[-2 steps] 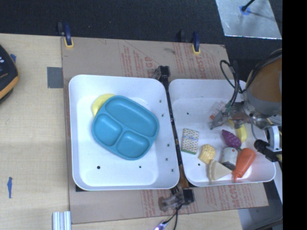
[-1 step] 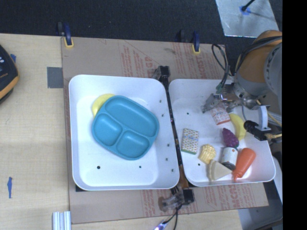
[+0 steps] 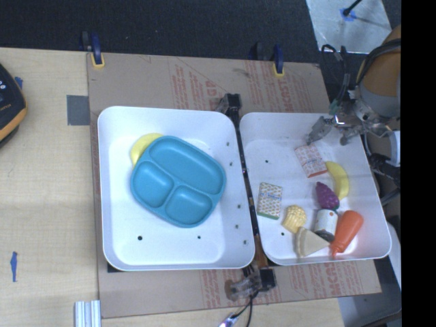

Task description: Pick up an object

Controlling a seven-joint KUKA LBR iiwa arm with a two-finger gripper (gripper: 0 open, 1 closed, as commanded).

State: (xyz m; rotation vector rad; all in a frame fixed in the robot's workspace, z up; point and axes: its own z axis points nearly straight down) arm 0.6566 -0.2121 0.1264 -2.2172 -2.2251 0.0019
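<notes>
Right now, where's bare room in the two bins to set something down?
Left bin: the strip in front of the blue tray. Right bin: the upper-left floor, left of the red-and-white packet. Crowded: its front right, around the banana, grapes and carrot.

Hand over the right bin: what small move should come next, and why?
Probably a short drop toward the near side of the right bin. The hand sits at the bin's far rim with nothing between its fingers, and the red-and-white packet lies closest below it, flat and apart from the banana, so it looks like the least crowded target.
</notes>
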